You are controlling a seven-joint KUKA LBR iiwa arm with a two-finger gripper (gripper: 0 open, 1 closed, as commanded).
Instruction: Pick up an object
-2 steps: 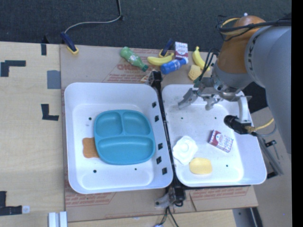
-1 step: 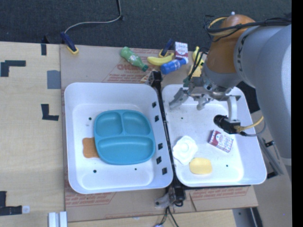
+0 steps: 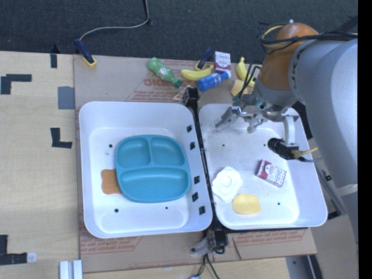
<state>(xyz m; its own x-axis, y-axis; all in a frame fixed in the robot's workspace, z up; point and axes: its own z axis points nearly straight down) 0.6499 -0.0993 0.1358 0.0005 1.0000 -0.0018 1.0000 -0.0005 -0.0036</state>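
red box [image 3: 271, 172] lying flat, long axis diagonal

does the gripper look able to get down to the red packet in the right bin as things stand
Probably yes. The red packet lies flat on the floor of the right bin, apart from the fried egg and the yellow piece, with nothing on top. The gripper hangs over the same bin's far end.

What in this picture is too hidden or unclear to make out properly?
- Orange flat item, camera view: partly under the blue divided plate, so its full shape is hidden.
- Small red-and-white packet, camera view: print too small to read.
- Gripper, camera view: blurred, with the arm's wrist above it; nothing visible between its fingers.
- Items behind the bins, near the green bottle: crowded, overlapping.
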